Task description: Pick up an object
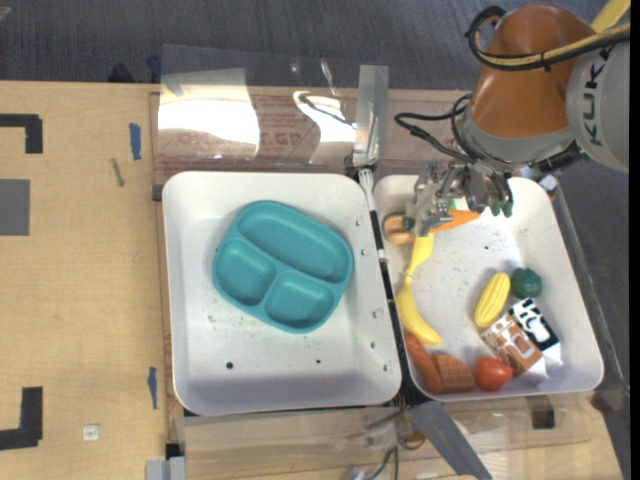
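Here the gripper (432,211) hangs over the banana's (413,286) upper tip in the right bin (575,268); whether its fingers are open or closed, I cannot tell.

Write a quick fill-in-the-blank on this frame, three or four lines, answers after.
1. The teal divided plate lies in the ____ bin of the camera view.
2. The long yellow fruit along the left wall of the right bin is a ____.
3. The gripper hangs over the ____ end of the right bin.
4. The red round item near the right bin's front edge looks like a ____.

Answers: left; banana; far; tomato
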Controlling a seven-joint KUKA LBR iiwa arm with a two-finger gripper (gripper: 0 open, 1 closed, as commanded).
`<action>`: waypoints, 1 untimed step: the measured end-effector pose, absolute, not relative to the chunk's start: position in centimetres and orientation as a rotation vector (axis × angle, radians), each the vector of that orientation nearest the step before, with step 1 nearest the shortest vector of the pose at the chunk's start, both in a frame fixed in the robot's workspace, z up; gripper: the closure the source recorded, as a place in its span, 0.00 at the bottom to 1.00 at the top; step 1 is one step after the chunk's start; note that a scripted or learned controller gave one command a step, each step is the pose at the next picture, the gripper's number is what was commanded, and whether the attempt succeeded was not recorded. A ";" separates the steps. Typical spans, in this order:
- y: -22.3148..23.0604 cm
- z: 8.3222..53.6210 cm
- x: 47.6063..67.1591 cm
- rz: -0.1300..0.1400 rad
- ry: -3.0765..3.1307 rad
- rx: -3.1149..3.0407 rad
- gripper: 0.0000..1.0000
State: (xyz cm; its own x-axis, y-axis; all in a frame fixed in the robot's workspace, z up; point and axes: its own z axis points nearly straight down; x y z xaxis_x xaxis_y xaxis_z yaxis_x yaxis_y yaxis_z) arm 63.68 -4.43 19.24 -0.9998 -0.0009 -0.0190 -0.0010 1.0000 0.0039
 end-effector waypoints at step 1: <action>-9.8 28.3 66.9 -0.005 3.119 -0.179 1.00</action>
